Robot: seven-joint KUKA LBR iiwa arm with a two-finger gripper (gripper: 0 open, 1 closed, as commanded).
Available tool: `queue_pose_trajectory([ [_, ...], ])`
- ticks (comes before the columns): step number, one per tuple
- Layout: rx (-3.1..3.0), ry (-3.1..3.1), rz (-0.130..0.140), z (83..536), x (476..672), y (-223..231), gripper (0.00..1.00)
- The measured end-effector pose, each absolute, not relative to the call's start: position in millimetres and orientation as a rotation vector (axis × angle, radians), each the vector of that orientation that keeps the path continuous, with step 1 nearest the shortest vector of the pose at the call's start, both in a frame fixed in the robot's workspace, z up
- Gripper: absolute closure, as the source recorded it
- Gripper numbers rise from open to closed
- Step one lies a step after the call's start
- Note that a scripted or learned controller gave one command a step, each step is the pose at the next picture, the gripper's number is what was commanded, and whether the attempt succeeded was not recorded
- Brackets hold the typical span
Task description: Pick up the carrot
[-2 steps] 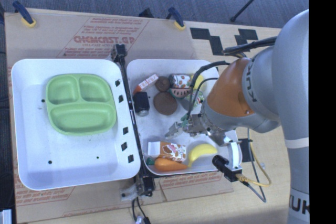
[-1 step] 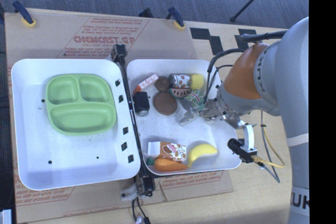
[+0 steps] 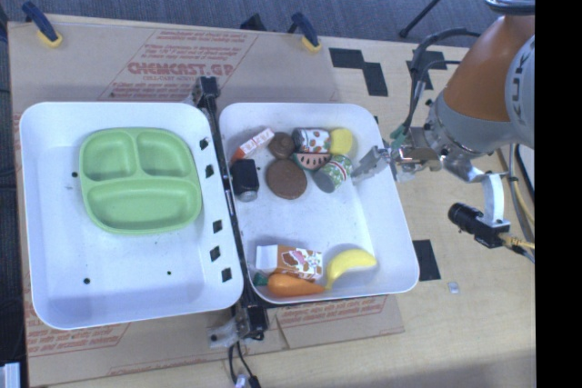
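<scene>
Since the green divided plate (image 3: 141,179) sits alone in the left bin (image 3: 45,286), the trouble all lies further right. The carrot (image 3: 293,285) lies at the lower edge of the right bin (image 3: 386,223), tucked against the bin wall, touching a small printed box (image 3: 300,262) above it and a banana (image 3: 348,263) to its right. A grab there could easily catch the box or banana instead, or jam against the rim. The gripper (image 3: 371,164) hovers well apart, right of centre, beside the cluster of toys near a green can (image 3: 333,172); whether it is wide or narrow I cannot tell.
</scene>
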State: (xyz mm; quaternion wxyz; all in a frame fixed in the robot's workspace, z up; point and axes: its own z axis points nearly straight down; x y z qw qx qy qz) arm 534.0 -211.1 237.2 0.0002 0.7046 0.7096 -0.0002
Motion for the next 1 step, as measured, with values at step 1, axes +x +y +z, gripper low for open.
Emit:
queue_pose_trajectory([
  [1,2.219,2.233,-0.003,105.3,520.6,-187.9,0.00],
])
